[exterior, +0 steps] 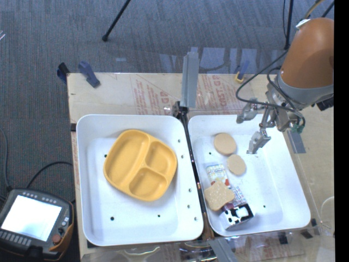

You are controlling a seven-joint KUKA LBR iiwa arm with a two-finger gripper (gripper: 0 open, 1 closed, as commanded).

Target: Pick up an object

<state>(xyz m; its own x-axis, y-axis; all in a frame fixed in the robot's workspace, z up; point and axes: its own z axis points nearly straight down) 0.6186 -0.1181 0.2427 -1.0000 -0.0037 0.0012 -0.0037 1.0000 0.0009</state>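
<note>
claw (253,130) hangs over the far part of the right bin (283,184), its two grey fingers spread well apart, one tip reaching toward the far left near the bin's far rim and the other pointing down toward the bin floor. nothing sits between the fingers, and whether the lower tip touches the floor cannot be told. the arm (308,56) comes in from the right, its orange band bulking above the wrist.

just left of the lower fingertip lies a round tan cookie (224,144), flat on the bin floor, with no clear long axis. a second, smaller cookie (236,165) lies nearer and slightly right of it, a little oval, its long axis running roughly far to near. near that one, a small packet (216,173) with red print lies flat, its long axis running far-left to near-right. a slice of toast (218,195) overlaps the packet's near end, tilted so its rounded top points to the far right. touching the toast on its near right side is a black and white carton (238,214), long axis running left to right with a slight slant.

the left bin (92,201) holds a yellow divided plate (140,164), its three wells facing up, turned at an angle to the bin's sides.
</note>
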